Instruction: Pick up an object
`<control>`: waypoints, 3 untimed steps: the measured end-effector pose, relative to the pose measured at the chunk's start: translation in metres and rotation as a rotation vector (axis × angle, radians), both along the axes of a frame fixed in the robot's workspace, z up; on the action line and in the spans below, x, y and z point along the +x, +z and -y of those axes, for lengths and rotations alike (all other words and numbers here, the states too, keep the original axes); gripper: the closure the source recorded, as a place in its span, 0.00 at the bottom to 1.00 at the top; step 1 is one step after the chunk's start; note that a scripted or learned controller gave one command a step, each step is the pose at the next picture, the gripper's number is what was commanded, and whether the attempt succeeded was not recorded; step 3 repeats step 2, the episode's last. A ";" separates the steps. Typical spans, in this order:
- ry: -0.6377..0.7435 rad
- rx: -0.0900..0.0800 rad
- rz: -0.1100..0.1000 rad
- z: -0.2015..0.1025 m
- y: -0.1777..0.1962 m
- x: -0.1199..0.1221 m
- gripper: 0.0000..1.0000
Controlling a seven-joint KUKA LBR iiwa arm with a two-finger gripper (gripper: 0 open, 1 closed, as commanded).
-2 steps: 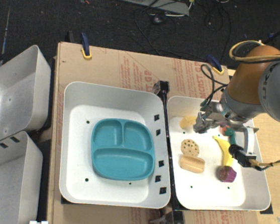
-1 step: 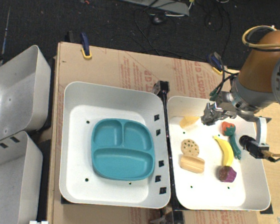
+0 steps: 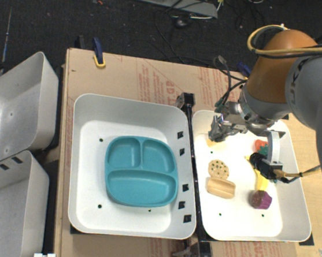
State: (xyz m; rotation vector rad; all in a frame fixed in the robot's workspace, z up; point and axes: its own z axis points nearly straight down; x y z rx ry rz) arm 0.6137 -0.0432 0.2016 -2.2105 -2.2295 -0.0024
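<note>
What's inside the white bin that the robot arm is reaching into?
In the right bin: a round cookie, a tan bread-like piece, a purple piece, a yellow piece and something red. The gripper covers the bin's far corner.

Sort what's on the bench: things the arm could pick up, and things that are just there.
For the pick:
gripper
cookie
tan bread piece
purple item
yellow item
red item

Just there:
teal divided plate
left bin
right bin
</note>
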 end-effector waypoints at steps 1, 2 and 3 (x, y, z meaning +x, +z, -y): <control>-0.001 0.000 0.001 -0.047 -0.001 0.005 1.00; 0.000 0.000 0.001 -0.101 -0.004 0.005 1.00; 0.000 0.000 0.001 -0.101 -0.004 0.005 1.00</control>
